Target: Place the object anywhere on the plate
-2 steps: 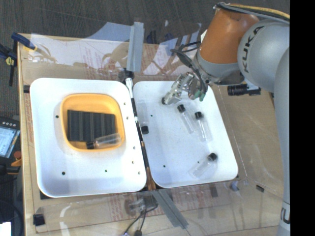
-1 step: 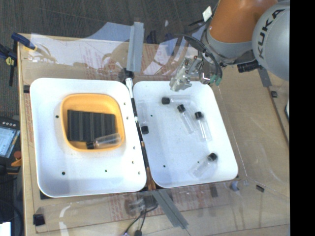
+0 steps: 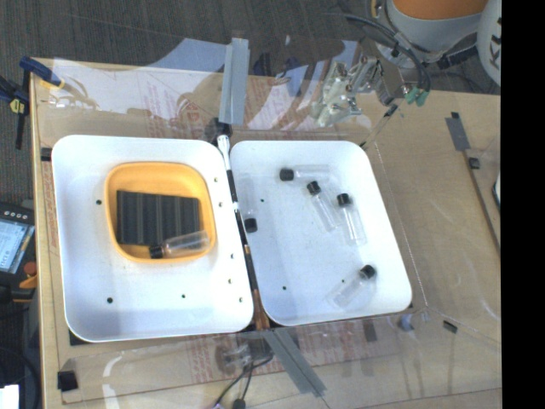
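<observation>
A yellow plate (image 3: 157, 181) with a dark ridged centre sits in the left bin (image 3: 85, 296). A clear vial with a black cap (image 3: 180, 244) lies on the plate's near edge, cap to the left. In the right bin (image 3: 289, 296) lie several more clear vials with black caps: one at the middle (image 3: 320, 204), one beside it (image 3: 350, 221), one near the front right corner (image 3: 354, 286). My gripper (image 3: 341, 99) hangs above the bench just beyond the right bin's far edge, away from all the vials. I see nothing held in it.
A loose black cap (image 3: 286, 175) lies at the back of the right bin, and another (image 3: 250, 224) by its left wall. A grey bar (image 3: 232, 79) stands behind the seam between the bins. Bare bench lies to the right of the bins.
</observation>
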Tool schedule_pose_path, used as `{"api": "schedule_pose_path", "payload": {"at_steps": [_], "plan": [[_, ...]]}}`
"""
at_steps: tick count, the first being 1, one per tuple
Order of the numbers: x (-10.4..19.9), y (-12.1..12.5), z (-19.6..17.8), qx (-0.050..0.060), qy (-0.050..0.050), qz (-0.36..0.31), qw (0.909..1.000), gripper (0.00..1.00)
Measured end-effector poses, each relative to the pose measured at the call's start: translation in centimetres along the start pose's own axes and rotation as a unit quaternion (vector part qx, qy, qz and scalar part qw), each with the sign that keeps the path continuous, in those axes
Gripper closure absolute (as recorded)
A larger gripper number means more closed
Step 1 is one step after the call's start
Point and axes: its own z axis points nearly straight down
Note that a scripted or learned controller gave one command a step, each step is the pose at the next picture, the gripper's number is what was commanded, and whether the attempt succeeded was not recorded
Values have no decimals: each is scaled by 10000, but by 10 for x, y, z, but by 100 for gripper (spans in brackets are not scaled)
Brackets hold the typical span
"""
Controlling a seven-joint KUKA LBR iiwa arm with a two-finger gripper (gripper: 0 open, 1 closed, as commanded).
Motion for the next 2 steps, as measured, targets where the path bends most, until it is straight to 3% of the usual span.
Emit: {"api": "schedule_pose_path", "payload": {"at_steps": [1,2], "plan": [[45,20,-8,-9,24,-1091,9940,100],[24,-28,4,-10,11,-2350,9720,100]]}}
